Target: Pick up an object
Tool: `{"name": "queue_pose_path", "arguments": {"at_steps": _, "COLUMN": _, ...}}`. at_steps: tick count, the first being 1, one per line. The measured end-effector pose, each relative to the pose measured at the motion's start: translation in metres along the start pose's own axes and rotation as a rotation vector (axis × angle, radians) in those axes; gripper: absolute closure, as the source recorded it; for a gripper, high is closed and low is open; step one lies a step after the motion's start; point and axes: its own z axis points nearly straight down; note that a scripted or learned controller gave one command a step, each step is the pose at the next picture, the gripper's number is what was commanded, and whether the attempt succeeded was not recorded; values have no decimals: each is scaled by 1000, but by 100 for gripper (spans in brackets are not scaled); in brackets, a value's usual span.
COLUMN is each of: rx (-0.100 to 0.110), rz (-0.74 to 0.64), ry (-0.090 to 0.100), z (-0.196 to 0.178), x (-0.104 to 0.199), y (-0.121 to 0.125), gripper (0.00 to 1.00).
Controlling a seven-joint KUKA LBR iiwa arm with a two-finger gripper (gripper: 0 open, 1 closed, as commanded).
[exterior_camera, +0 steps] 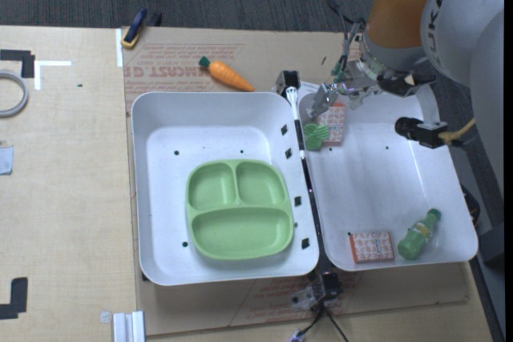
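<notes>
My gripper [322, 102] hangs over the far left corner of the right bin [385, 172], below the orange-banded wrist. Just under it lie a small green ridged object [315, 135] and a pale printed packet [334, 124], close against the bin's left wall. I cannot see either of them held. A green bottle [418, 235] lies at the near right of the same bin, with a small red-patterned box [370, 246] beside it at the near edge.
The left bin [160, 132] holds a green divided plate [239, 208]. A toy carrot [227, 74] lies on the cardboard behind the bins. Black clips join the bins along the shared wall [303, 172]. The arm's grey body covers the far right.
</notes>
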Motion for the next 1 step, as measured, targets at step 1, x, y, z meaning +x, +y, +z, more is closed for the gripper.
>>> {"name": "queue_pose_path", "arguments": {"at_steps": 1, "rx": 0, "rz": 0, "ry": 0, "z": 0, "x": 0, "y": 0, "gripper": 0}}
